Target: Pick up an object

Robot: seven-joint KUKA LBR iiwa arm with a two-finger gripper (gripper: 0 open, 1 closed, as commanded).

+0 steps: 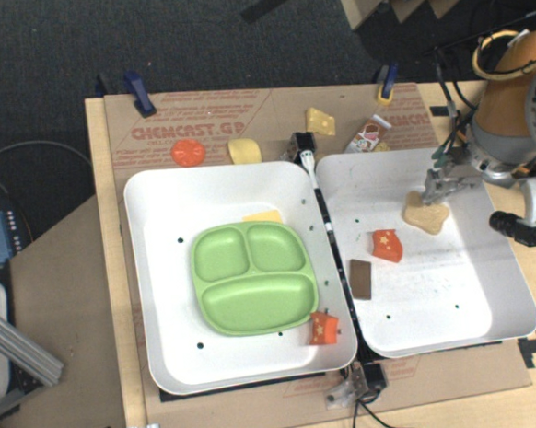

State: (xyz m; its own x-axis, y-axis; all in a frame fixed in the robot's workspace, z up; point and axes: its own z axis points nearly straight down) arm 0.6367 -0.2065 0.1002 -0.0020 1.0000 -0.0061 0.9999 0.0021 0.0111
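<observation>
Right white bin (478,303), tan rounded flat cookie-like piece (426,216) under the tool (437,189), tool's grip state unclear

Your bench (241,109) carried two white bins (161,263), an orange disc (187,152), two yellow pieces (244,150) and a wrapper (366,137).

Legible marking: the brown board (242,118) beneath the bins carries red printed lettering along its far edge, reading "CHEMCAST GP". The same print repeats fainter to the right, too partial to read. The small red-and-white packet (366,137) bears print too small to read
</observation>
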